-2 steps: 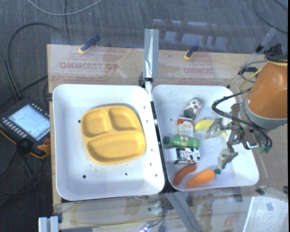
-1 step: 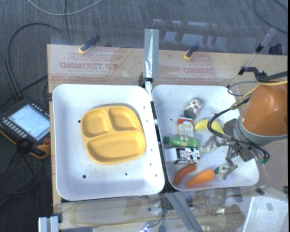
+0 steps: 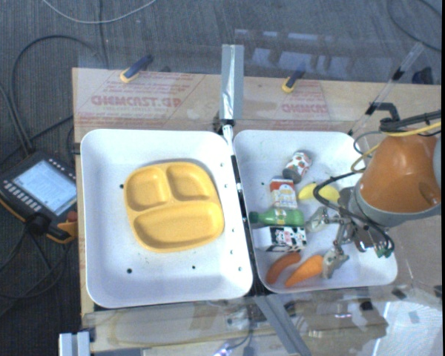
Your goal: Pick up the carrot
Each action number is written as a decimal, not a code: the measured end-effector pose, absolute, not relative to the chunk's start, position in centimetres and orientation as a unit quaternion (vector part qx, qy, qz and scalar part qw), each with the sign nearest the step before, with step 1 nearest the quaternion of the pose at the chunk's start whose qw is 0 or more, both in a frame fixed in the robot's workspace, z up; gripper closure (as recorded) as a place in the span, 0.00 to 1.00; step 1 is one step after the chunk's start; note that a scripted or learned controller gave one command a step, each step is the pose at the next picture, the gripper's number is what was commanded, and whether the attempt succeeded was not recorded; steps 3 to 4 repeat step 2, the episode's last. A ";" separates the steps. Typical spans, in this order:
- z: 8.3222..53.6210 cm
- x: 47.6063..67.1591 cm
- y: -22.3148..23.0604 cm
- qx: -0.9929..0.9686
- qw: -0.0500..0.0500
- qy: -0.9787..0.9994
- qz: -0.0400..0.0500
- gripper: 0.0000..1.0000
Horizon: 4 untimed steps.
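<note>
Nearest us, at the right bin's [image 3: 371, 274] front edge, we count two orange pieces: one carrot [image 3: 309, 271] and, touching its far-left side, a redder sausage-like piece [image 3: 280, 265]. Our gripper [image 3: 331, 237] hangs with its two fingers spread apart; one fingertip [image 3: 331, 260] sits just against the carrot's right end, and nothing lies between the jaws. Left of the jaws we see one green bottle [image 3: 276, 217], two small cartons [image 3: 283, 193] and [image 3: 288, 236], one yellow piece [image 3: 308, 192], and beyond them one small can [image 3: 299, 165]. Well left of the jaws, the left bin [image 3: 104, 273] bears one yellow divided plate [image 3: 176, 205].
</note>
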<state>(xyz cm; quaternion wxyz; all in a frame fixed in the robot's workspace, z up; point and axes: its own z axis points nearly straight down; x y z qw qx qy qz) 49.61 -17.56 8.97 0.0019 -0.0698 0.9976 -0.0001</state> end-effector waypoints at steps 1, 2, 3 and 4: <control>10.0 49.8 -17.5 -0.070 0.005 0.998 0.000 1.00; 19.2 51.3 -11.1 0.162 0.000 0.987 0.000 1.00; 19.2 51.3 -11.1 0.162 0.000 0.987 0.000 1.00; 19.2 51.3 -11.1 0.162 0.000 0.987 0.000 1.00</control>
